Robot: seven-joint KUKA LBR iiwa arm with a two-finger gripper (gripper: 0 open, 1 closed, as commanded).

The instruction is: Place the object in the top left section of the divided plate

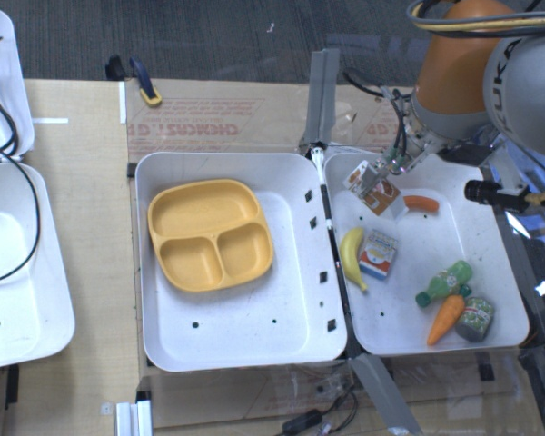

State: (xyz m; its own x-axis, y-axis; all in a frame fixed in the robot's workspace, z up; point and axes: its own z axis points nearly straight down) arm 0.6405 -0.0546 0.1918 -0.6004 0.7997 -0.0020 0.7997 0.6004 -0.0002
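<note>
Nearest you, two white bins: the left bin (163,334) bears the yellow divided plate (211,234), the right bin (500,243) the loose items. Your gripper (374,185) hangs at the right bin's upper-left corner, pinching a small brown packet (381,196); the plate's top-left section lies well leftward across the divider. Smaller lots: banana (351,258), carton (378,254), carrot (446,319); no lettering legible.

A yellow divided plate (211,234) lay in the left white bin (232,348), all three sections bare. In the right bin (490,234) the gripper (374,182) hung over the upper left corner, beside a small brown packet (381,198). Nearby lay a sausage (421,203), a banana (351,258), a small carton (378,254), a green bottle (444,282), a carrot (445,319) and a grey can (475,318).
</note>
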